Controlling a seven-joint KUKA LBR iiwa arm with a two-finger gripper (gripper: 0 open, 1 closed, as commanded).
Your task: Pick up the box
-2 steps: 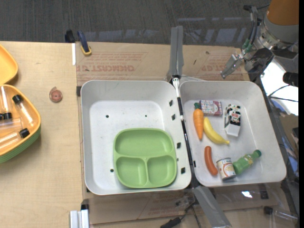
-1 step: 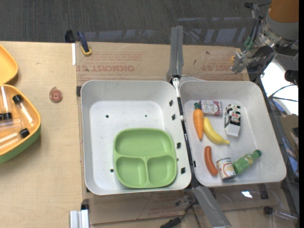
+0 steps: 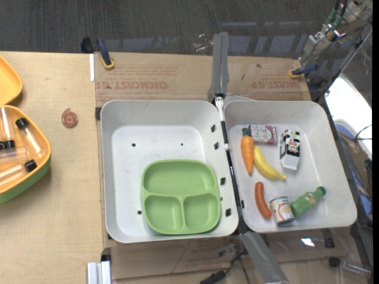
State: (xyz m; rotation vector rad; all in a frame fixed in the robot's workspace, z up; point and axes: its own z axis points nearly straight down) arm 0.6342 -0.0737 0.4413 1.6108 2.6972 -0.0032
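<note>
A small pink box (image 3: 263,134) lies flat near the back of the right bin (image 3: 337,158), just right of a carrot's top. Beside it, further right, stands a black-and-white milk carton (image 3: 290,149). My gripper (image 3: 327,34) is high at the top right corner, beyond the right bin's far edge and well away from the box. Nothing is seen in it.
The right bin also holds a carrot (image 3: 247,151), a banana (image 3: 267,164), a sausage (image 3: 262,200), a can (image 3: 282,210) and a green bottle (image 3: 308,201). A green divided plate (image 3: 181,196) lies in the left bin (image 3: 118,158). A yellow tray (image 3: 18,152) sits far left.
</note>
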